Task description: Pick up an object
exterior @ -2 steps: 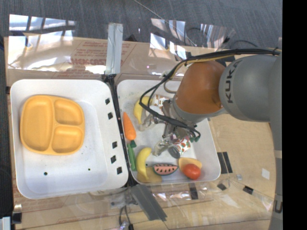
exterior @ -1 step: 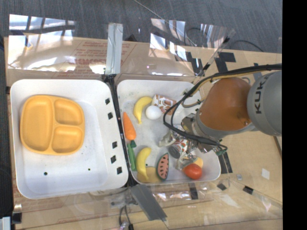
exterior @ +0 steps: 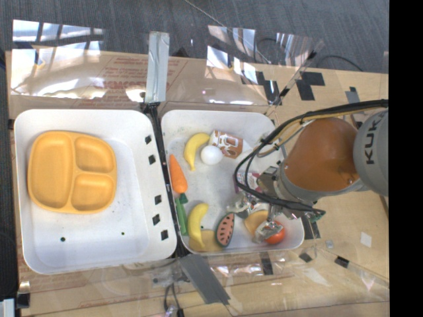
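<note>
My gripper (exterior: 259,218) is low in the front right corner of the right bin (exterior: 218,177), under the orange wrist band (exterior: 320,157). It sits right over a yellow-orange piece (exterior: 256,220) and beside a red tomato-like piece (exterior: 279,232). A watermelon slice (exterior: 226,230) lies just left of it. Further left are a banana (exterior: 197,218) and a carrot (exterior: 178,176). Toward the back of the bin lie a second banana (exterior: 193,148), a white ball (exterior: 211,155) and a brown carton (exterior: 228,144).
The left bin (exterior: 132,230) holds a yellow divided plate (exterior: 71,170). A black divider with clips (exterior: 160,177) runs between the bins. Cables (exterior: 264,154) loop off the wrist above the right bin's right side.
</note>
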Tool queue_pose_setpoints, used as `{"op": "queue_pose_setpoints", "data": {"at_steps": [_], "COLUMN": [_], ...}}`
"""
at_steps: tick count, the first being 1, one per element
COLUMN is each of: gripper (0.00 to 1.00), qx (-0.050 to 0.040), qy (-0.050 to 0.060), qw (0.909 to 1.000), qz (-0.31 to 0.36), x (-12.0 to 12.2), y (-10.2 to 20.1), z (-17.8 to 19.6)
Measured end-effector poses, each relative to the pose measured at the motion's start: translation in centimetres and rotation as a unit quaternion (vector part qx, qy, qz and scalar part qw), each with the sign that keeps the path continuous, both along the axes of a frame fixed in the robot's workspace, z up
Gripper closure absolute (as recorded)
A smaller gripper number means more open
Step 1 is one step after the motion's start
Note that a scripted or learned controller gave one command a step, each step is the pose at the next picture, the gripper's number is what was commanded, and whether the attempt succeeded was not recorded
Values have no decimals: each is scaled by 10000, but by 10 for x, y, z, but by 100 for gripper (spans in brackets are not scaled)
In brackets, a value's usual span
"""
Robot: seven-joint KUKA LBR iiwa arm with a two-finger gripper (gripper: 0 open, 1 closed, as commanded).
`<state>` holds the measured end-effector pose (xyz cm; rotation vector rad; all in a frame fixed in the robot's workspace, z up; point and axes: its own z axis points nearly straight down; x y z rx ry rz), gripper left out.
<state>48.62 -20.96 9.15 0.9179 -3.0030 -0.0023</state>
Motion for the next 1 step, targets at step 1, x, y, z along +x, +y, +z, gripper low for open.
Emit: {"op": "queue_pose_setpoints", "data": {"at_steps": [1], "gripper": [0], "qx": [0], "qy": [-17], "qw": [10000], "qz": [-54], "x": [21], "y": [15], "z": [0]}}
